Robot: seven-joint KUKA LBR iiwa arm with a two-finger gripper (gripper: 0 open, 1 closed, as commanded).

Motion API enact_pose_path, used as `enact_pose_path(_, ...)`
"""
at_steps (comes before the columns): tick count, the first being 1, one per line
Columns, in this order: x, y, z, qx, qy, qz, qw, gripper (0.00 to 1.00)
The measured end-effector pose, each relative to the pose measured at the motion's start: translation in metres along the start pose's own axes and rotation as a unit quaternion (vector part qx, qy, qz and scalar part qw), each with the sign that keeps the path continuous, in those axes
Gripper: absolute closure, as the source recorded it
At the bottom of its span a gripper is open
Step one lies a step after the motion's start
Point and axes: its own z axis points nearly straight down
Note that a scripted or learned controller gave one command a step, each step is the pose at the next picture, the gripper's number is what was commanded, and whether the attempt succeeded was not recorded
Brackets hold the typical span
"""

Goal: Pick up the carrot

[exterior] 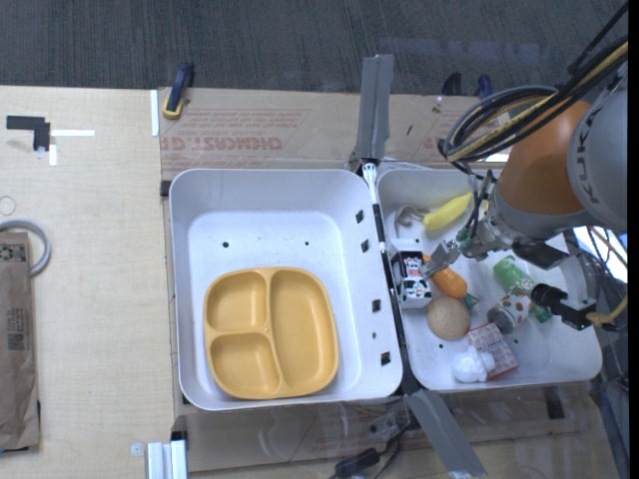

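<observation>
Camera view shows the gripper [446, 255], its closure impossible to tell, just above the carrot [450, 283] in the right bin [559, 367], so crowding from the beige ball [448, 318] could spoil a grasp.

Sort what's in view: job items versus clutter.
Job: carrot, gripper right above it, right bin.
Clutter: yellow tray, left bin, banana, potato-like ball, green toy, white lump.

Cardboard sheet [300, 128]: upside-down red print, "CHEMCAT".
</observation>
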Motion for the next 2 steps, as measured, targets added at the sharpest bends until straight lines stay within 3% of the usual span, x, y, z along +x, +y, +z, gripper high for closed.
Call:
enact_pose_path(1, -0.004, 0.035, -0.080, 0.009, 0.007, 0.074, 0.9972, 0.00)
enact_pose_path(2, -0.008, 0.004, 0.001, 0.006, 0.006, 0.072, 0.9974, 0.00)
